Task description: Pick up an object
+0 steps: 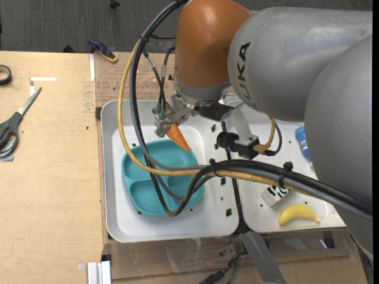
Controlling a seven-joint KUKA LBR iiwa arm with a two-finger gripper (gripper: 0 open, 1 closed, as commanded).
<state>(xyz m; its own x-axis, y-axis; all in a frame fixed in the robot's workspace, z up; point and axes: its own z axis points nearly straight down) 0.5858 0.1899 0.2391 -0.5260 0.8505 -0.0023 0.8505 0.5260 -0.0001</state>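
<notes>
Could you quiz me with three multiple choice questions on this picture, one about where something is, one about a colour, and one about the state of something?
1. Where does the banana lie?
A. in the right bin
B. on the teal tray
C. on the wooden bench beside the scissors

2. What colour is the divided tray in the left bin?
A. red
B. teal
C. black

3. How is the carrot placed?
A. flat on the bench
B. tilted, its thick end at the tool, its tip pointing down over the tray
C. buried under the banana

Answers: 1 A, the banana rests on the white floor of the right bin near its front edge. 2 B, the tray is plainly teal against the white bin. 3 B, the orange carrot slants down from the tool above the tray's far edge.
</notes>
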